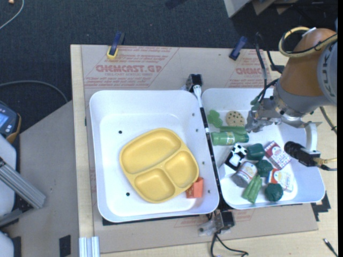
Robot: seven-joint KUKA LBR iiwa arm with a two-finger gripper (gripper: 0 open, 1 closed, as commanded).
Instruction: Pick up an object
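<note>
The right bin (313, 183) holds a heap of small items: a green bottle (229, 138) lying on its side, a round cookie (234, 118), a black-and-white cow toy (236, 157), a small can (246, 173), a red-and-white carton (277, 155) and several green vegetable toys (263, 167). My gripper (256, 123) hangs low over the bin's upper part, just right of the cookie and above the green bottle. The arm's orange band (305, 63) rises behind it. I see nothing clearly held between the fingers.
The left bin (102, 116) carries a yellow three-compartment plate (159, 164) and a small orange block (195, 189) at the plate's lower right. A black divider clip (194, 82) sits between the bins. Cables run along the bench's right side.
</note>
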